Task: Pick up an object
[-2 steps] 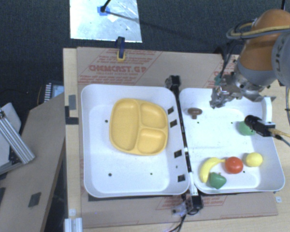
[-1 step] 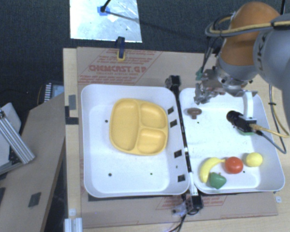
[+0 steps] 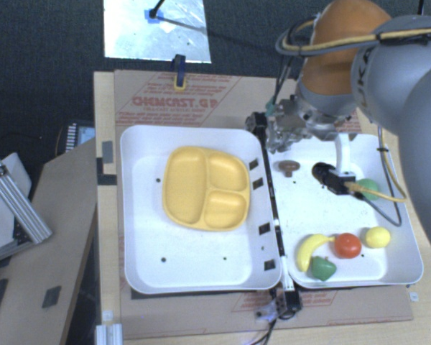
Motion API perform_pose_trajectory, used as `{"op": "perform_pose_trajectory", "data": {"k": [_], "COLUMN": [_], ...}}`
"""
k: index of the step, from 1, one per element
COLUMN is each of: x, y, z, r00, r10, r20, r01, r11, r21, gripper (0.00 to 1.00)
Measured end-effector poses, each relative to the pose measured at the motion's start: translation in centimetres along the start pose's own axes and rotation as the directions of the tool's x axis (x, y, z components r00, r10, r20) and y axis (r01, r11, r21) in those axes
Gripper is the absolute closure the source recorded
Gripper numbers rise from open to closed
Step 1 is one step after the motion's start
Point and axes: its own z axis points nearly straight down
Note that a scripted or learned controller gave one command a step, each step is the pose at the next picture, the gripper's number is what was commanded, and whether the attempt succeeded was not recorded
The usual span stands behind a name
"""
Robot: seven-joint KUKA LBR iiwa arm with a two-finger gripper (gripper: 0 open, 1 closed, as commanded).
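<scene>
Camera view: gripper (image 3: pixel 281 141) sits over the far-left corner of the right bin (image 3: pixel 402 264), w/ nothing seen in its grasp (open or shut, can't tell). Banana (image 3: pixel 310 248), tomato (image 3: pixel 347 245), lemon (image 3: pixel 377 237) and green pepper (image 3: pixel 321 268) cluster near the front edge. Yellow divided plate (image 3: pixel 205 187) lies in left bin (image 3: pixel 140 264).

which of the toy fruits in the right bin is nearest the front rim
The green pepper. It lies lowest in the right bin, below the banana, tomato and lemon.
</scene>
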Motion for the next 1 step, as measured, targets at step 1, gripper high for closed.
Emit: {"op": "perform_pose_trajectory", "data": {"k": [1], "x": [4.37], "y": [0.41], "z": [0.30], "r00": [1.000], "r10": [0.001], "r20": [0.000], "r01": [-0.001], "r11": [1.000], "r21": [-0.001], "gripper": [1.00]}}
